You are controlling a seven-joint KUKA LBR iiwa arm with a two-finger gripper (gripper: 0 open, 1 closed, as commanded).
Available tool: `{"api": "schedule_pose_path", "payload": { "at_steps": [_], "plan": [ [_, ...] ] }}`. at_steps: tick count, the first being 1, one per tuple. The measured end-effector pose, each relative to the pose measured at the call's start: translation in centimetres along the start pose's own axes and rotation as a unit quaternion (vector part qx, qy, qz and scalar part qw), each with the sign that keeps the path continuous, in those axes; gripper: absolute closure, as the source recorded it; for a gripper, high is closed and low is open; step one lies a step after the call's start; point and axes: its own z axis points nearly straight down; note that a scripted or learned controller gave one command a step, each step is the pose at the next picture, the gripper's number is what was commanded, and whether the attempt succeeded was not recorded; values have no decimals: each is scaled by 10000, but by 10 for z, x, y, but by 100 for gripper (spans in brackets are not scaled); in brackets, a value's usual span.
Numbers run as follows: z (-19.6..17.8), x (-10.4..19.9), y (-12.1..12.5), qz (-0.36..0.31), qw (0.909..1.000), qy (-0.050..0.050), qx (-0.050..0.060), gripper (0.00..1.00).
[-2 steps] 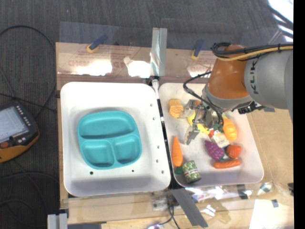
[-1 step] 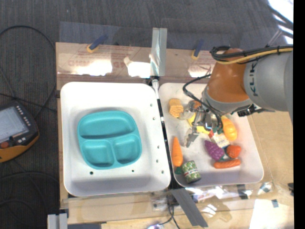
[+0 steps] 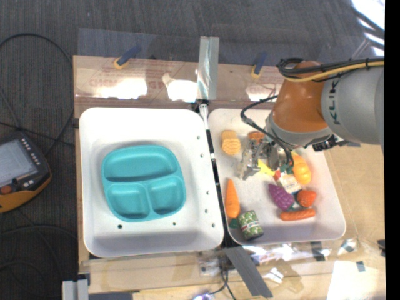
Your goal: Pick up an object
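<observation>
At the far left, well apart from the gripper, a pendant (image 3: 19, 166) lies on the dark floor with its cable looping up behind it. Next comes the left bin (image 3: 94, 230), which holds a teal tray (image 3: 144, 181) with three compartments, lying flat and well left of the gripper. A divider (image 3: 212, 161) separates this bin from the right bin (image 3: 331, 227).

Inside the right bin, just left of the gripper, a corn cob (image 3: 230, 144) lies near the bin's back left corner. Below and left of the gripper, a carrot (image 3: 232, 199) lies along the divider side, and a green can (image 3: 250, 224) lies just below it, near the front wall.

The gripper (image 3: 252, 166) hangs over the middle of the right bin, pointing down and to the left. Its metal fingers (image 3: 247, 169) sit close to one another with little gap, and nothing shows between them; whether they are fully pressed together cannot be told. The tips sit over bare bin floor, between the corn and the carrot.

Right of the gripper lies a cluster: a yellow piece (image 3: 270, 167) just beside it, purple grapes (image 3: 280, 197), an orange fruit (image 3: 301, 169), a tomato (image 3: 307, 197) and a red pepper (image 3: 297, 215). The arm (image 3: 340, 105), grey with its orange band, comes in from the right above them.
</observation>
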Motion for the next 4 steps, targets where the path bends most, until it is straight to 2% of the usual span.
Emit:
{"api": "schedule_pose_path", "payload": {
  "at_steps": [1, 2, 3, 4],
  "plan": [
    [0, 0, 0, 0, 10000, 2, 1, 0],
    [-5, 0, 0, 1, 10000, 16, 5, 100],
    [-83, -20, 84, 1099, 9939, 90, -3, 100],
    [-180, -40, 64, 1305, 9914, 82, 6, 100]
  ]
}}
